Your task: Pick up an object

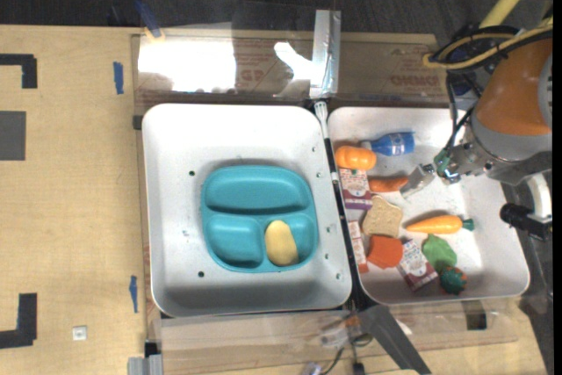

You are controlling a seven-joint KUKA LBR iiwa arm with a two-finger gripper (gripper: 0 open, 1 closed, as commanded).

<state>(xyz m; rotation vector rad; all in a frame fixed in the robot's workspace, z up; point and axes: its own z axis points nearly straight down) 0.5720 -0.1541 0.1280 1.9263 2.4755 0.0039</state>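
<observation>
The right bin [500, 277] holds several toy foods: an orange fruit [356, 158], a blue bottle [392, 143], a short orange sausage-like piece [385, 185], a slice of bread [383, 217], a carrot [435, 225], a red-orange piece [384, 252], a green vegetable [439, 250] and small maroon cartons [354, 186]. My gripper [421, 177] hangs low in this bin, just right of the short orange piece and below the blue bottle. Nothing shows held in it. The arm's orange band [518, 97] is at the right edge.
The left bin [167, 189] carries a teal divided plate [255, 198] with a yellow potato-like piece [281, 242] in its lower right section. A clear plastic sheet and a metal bracket [325, 53] stand behind the bins. Cables [465, 48] loop at the upper right.
</observation>
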